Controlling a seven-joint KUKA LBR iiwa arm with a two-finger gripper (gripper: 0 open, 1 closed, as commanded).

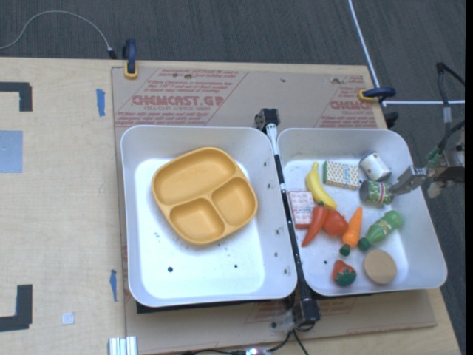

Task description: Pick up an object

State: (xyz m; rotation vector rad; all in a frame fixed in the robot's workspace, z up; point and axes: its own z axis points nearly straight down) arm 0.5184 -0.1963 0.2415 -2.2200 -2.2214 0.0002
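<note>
The right bin (425,261) holds several toy foods. Among them are a yellow banana (319,186), a small cracker box (341,174), a white cylinder (375,166), a green-labelled can (375,192), a red pepper (324,220), a carrot (353,226), a green bottle (383,227), a strawberry (343,273) and a round tan cookie (380,266). My gripper (411,181) comes in low over the bin's right rim. Its thin grey tip lies right beside the can, and I cannot tell whether it touches.
The left bin (140,272) holds a yellow divided plate (204,194). A red and white packet (300,207) lies by the divider between the bins. Clamps (377,93) hold the cardboard sheet at the back. A white rod (358,24) slants across the upper right.
</note>
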